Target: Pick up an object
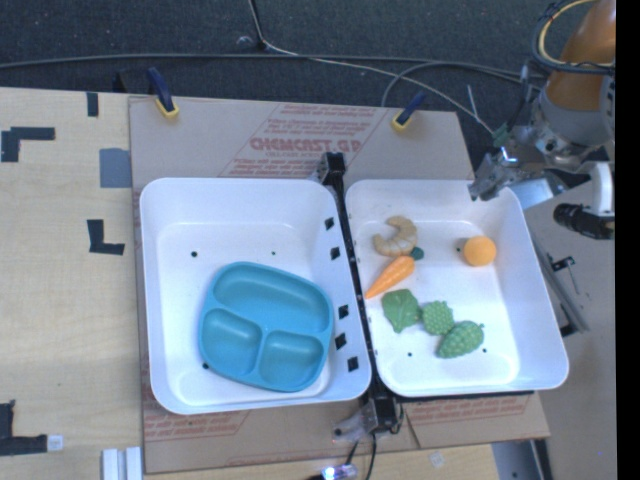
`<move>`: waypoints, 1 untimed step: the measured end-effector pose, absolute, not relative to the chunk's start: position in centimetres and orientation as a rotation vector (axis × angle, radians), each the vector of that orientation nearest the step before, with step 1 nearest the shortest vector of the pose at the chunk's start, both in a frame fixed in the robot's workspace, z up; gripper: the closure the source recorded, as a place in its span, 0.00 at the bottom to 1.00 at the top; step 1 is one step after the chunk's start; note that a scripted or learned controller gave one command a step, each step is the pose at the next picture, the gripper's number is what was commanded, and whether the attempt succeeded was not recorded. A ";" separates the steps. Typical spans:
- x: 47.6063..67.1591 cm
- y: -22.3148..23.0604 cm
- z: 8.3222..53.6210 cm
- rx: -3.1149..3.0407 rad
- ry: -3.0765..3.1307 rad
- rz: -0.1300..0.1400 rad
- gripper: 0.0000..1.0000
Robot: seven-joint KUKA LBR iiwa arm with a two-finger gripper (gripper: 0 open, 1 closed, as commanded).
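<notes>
The right bin (530, 298) holds an orange ball (480, 251), an orange carrot (390, 274), a tan peanut-shaped piece (397, 234), a green leafy piece (400, 309), a small green broccoli-like piece (437, 317) and a green bumpy fruit (460, 339). My gripper (493, 180) hangs over the far right corner of that bin, above and a little right of the orange ball, and nothing shows between its fingers.
In the left bin (165, 268) lies a blue divided plate (265, 326). Black clips run along the divider (345, 268) between the bins. Two clamps (162, 98) hold the cardboard at the back. Cables (430, 73) cross behind the bins.
</notes>
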State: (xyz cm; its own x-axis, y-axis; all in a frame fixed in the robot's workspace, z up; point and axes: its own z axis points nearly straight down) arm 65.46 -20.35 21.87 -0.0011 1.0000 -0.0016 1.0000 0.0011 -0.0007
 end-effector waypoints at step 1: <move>62.6 -15.2 21.4 2.220 2.227 -0.004 1.00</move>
